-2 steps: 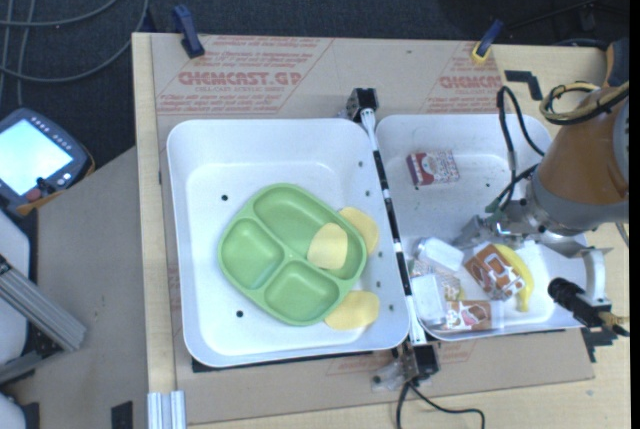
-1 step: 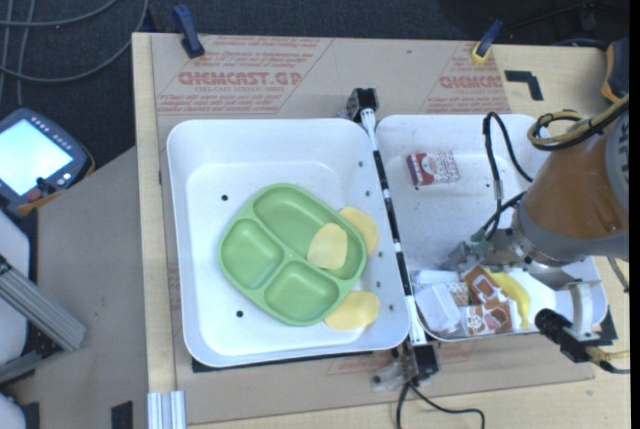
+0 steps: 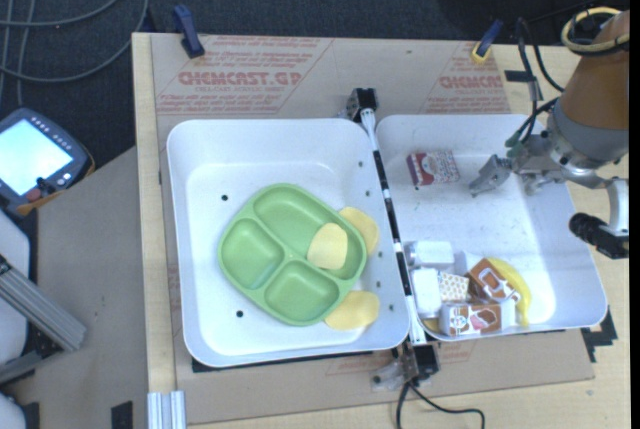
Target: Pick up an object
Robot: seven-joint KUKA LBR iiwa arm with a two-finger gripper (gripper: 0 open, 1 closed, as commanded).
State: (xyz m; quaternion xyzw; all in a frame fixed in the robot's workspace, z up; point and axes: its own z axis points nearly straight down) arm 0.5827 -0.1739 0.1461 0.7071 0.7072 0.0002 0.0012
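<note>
Nothing picked up yet, as far as you can see: the grey two-finger gripper sits open and empty in the right white bin, small red-and-white carton just at its 9 o'clock (untouched, flat on the floor).

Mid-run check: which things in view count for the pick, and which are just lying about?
For the pick:
- claw, over the right bin
- red-and-white packet, nearest the claw
- pile at the right bin's front: white block, brown-and-white cartons, banana

Lying about:
- green divided tray and yellow pieces in the left bin
- blue clamps
- handheld screen off the bench
</note>
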